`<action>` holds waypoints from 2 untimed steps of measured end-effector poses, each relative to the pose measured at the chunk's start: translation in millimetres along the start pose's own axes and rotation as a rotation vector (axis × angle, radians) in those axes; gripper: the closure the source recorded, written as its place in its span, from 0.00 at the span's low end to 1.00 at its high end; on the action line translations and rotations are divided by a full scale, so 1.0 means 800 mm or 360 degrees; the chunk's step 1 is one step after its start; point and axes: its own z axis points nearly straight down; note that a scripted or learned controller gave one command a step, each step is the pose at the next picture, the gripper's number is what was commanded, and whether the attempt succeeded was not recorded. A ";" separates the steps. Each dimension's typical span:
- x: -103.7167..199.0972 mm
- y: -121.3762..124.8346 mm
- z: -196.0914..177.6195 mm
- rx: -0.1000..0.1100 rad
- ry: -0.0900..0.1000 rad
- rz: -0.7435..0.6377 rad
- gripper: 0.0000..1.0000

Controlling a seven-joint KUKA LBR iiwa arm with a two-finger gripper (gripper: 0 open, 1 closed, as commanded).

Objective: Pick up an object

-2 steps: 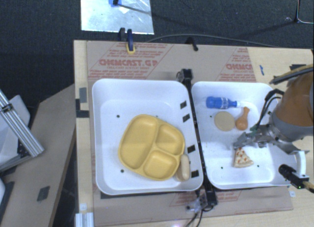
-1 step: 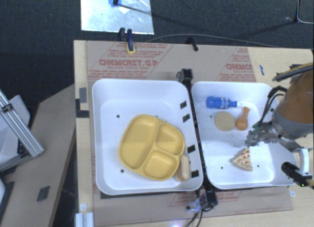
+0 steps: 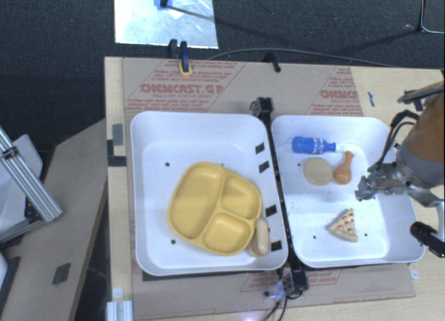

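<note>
The right bin (image 3: 299,243) holds a blue bottle (image 3: 313,145) lying on its side, a tan round disc (image 3: 318,171), an orange drumstick-shaped toy (image 3: 343,167) and a pizza slice (image 3: 344,226). My gripper (image 3: 366,191) hangs over the right side of this bin, just right of the drumstick toy and up-right of the pizza slice. Nothing shows between its fingers. The left bin (image 3: 156,243) holds a yellow divided tray (image 3: 214,207) with a small beige bread-like piece (image 3: 260,237) at its lower right corner.
A black divider with clips (image 3: 272,174) runs between the two bins. The bins rest on a cardboard sheet (image 3: 208,87) with red print. A blue and yellow clamp (image 3: 182,55) sits at the sheet's far edge. A metal rail (image 3: 24,174) stands at the left.
</note>
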 end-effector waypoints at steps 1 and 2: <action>0.011 0.006 -0.063 -0.0003 0.0000 -0.0003 1.00; 0.011 0.009 -0.127 -0.0004 -0.0001 -0.0003 1.00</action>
